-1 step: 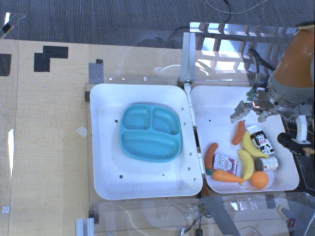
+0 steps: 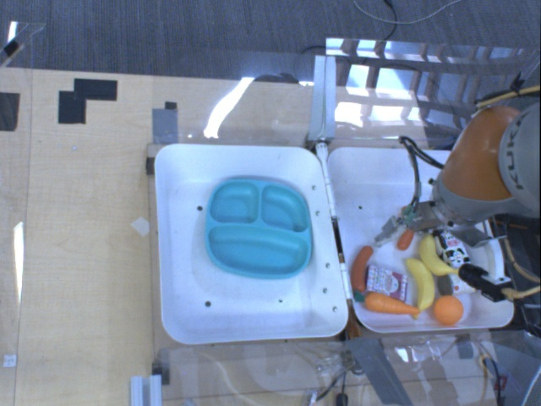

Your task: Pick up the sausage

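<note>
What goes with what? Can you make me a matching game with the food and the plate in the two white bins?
Things:
1. blue divided plate
2. sausage
3. carrot
4. orange

Places:
A. near the front right corner of the right bin
B. in the middle of the left bin
C. upright by the right bin's left wall
D. lying along the right bin's front edge

Pairs: 1-B, 2-C, 3-D, 4-A

Fixed overhead camera, slanted down, both white bins (image 2: 169, 252) in frame
</note>
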Controlling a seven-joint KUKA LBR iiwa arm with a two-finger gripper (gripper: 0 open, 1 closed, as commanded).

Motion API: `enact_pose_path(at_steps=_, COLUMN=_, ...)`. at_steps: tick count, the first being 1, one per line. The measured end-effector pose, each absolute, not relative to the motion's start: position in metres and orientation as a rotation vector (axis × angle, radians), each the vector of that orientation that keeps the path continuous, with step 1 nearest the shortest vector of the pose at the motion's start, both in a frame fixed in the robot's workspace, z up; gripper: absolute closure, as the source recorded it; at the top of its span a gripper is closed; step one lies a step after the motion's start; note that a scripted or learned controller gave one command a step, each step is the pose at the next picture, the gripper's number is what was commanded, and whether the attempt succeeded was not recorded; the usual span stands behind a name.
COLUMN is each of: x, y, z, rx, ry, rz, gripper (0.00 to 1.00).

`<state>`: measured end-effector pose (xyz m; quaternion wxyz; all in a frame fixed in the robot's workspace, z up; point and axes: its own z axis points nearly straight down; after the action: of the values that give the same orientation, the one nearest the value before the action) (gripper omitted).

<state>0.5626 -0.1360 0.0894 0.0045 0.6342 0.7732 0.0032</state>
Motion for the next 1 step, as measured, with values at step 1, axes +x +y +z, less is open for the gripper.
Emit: enact_pose_path(at_steps=1, x=0.5282, y=-0.1455, z=0.0982, rx=1.922, ry=2.483, rz=0.003, gripper=0.00)
